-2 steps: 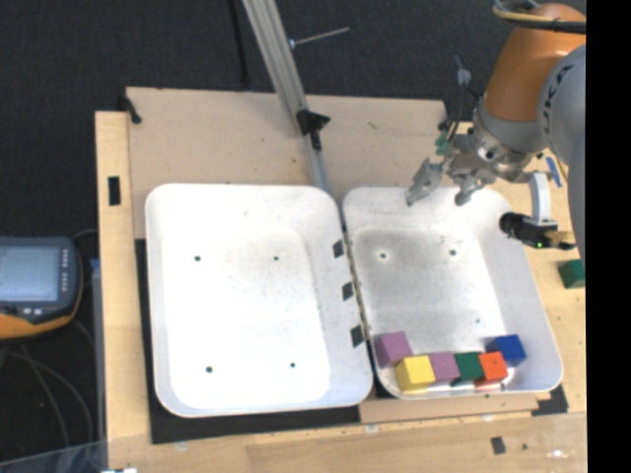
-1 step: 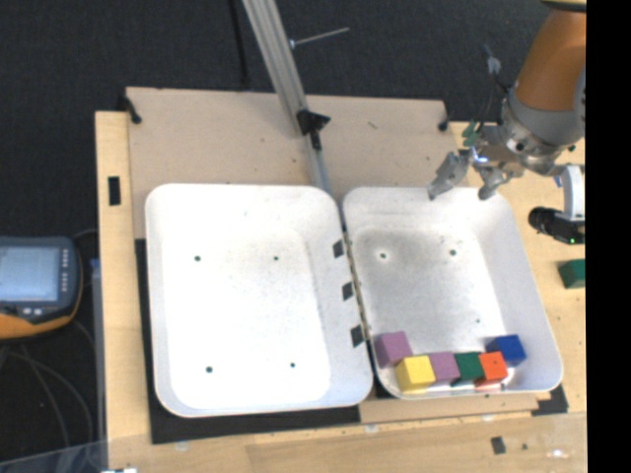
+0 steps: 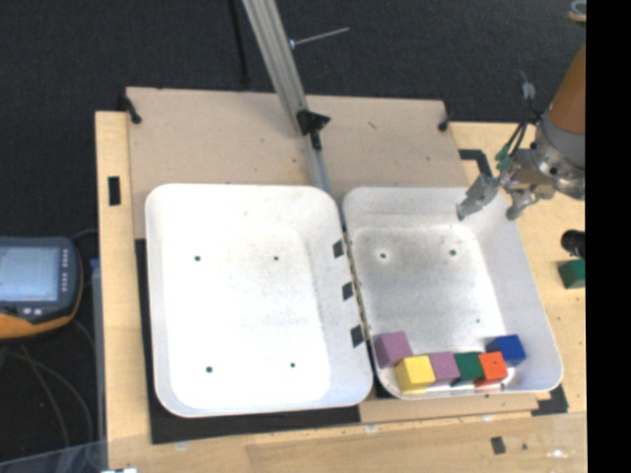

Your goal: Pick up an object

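Where blocks (image 3: 449, 365) crowd, right bin's (image 3: 424, 264) near edge.

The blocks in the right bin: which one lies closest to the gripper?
The blue block, at the right end of the cluster along the near wall. It sits nearest the gripper, which hovers over the bin's far right corner.

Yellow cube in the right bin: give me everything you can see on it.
The small yellow cube looks solid, matte and plain, like a painted block. It rests flat on the floor of the shallow white right bin, near the bin's front rim at its front-left corner. A purple block sits against its back-left side, and another purple block touches its right side, part of a row along the rim.
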You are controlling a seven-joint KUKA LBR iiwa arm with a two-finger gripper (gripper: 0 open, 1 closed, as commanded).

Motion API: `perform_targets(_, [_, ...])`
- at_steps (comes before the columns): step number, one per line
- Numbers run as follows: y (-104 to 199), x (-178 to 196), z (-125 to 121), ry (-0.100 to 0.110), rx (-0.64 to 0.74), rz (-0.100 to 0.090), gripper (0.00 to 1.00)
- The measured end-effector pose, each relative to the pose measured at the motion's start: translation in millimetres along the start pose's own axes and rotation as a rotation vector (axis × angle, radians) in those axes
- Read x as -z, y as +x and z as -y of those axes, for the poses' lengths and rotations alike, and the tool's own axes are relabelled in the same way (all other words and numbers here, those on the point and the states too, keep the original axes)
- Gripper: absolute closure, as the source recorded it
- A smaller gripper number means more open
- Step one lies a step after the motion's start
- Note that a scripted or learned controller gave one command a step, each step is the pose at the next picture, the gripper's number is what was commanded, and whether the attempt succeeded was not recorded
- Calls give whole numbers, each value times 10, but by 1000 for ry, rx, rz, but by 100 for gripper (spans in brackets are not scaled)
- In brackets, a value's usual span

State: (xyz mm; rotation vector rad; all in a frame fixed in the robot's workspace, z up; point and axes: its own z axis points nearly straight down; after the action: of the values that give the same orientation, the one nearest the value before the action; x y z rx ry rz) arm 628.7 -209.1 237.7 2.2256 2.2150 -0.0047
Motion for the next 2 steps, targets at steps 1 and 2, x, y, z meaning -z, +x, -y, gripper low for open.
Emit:
perform_targets(1, [650,767,-38,-11,13,-2,0])
perform_targets(2, [678,1542,-421,-13,9,0,0])
